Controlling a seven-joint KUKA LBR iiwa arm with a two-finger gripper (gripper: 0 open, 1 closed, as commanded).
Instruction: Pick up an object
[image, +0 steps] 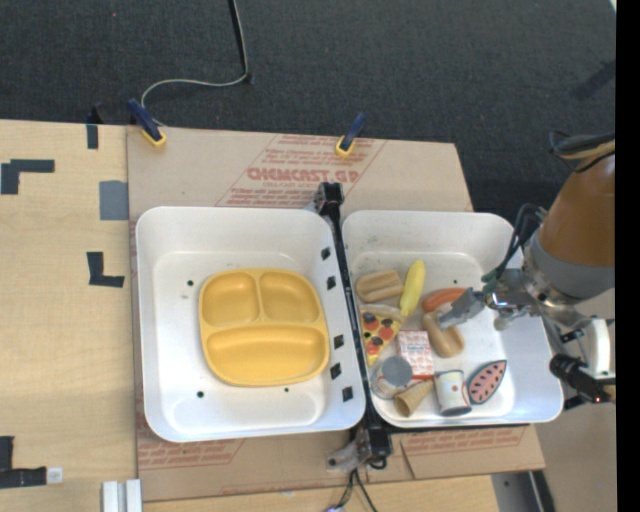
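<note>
The right bin (500, 232) holds several toy foods: a tan bun (378, 285), a yellow banana (412, 284), an orange carrot (438, 298), a brown roll (445, 340), a pizza slice (375, 334), a white and red packet (414, 352), a cone (408, 399), a small can (452, 391) and a watermelon slice (487, 381). My gripper (460, 308) reaches in from the right. It hangs low over the carrot's right end and the top of the brown roll. Nothing is visibly lifted.
The left bin (165, 300) holds a yellow divided plate (264, 327). A black divider clip (329, 197) sits where the bins meet. The arm's orange band (588, 215) and grey wrist stand over the right bin's right rim. Cardboard lies under both bins.
</note>
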